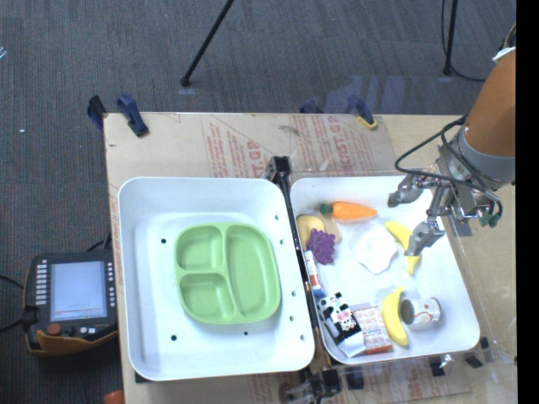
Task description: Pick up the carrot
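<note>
carrot, orange tapered plastic with green stub (354, 211), lies in right white bin (467, 305) near its back wall, long axis roughly left-right, tip pointing right. two-finger grey gripper (418, 215) hovers just right of it, fingers spread, nothing between them. next move: shift left, descend.

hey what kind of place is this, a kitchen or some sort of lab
Most likely a robotics lab, not a kitchen: a grey carpeted floor, a handheld control pendant with a screen, and toy food such as a small orange plastic carrot in a shallow white bin.
</note>
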`<state>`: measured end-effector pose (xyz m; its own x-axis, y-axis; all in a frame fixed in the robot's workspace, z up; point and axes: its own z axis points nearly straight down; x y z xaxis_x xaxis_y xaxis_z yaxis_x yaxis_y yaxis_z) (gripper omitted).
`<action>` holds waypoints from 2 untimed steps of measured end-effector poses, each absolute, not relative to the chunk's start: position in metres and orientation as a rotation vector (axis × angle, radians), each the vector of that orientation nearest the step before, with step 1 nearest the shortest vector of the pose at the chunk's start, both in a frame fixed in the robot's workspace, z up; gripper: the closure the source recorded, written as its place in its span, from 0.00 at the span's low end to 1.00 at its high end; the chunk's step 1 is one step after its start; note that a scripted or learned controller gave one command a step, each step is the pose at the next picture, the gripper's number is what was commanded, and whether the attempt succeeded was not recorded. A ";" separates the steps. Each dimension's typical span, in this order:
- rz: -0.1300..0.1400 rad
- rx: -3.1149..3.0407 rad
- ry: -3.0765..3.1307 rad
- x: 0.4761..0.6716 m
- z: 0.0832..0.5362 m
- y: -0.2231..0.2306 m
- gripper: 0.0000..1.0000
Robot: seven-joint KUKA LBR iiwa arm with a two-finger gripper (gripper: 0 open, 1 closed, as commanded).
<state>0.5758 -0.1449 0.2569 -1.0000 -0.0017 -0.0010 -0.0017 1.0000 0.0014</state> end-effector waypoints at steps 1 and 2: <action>0.006 0.158 3.148 0.618 0.141 -0.142 0.00; -0.004 0.412 3.113 0.642 0.095 -0.123 0.00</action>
<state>0.6416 -0.1227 0.0950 -0.9656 0.2602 -0.0021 0.2602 0.9656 -0.0024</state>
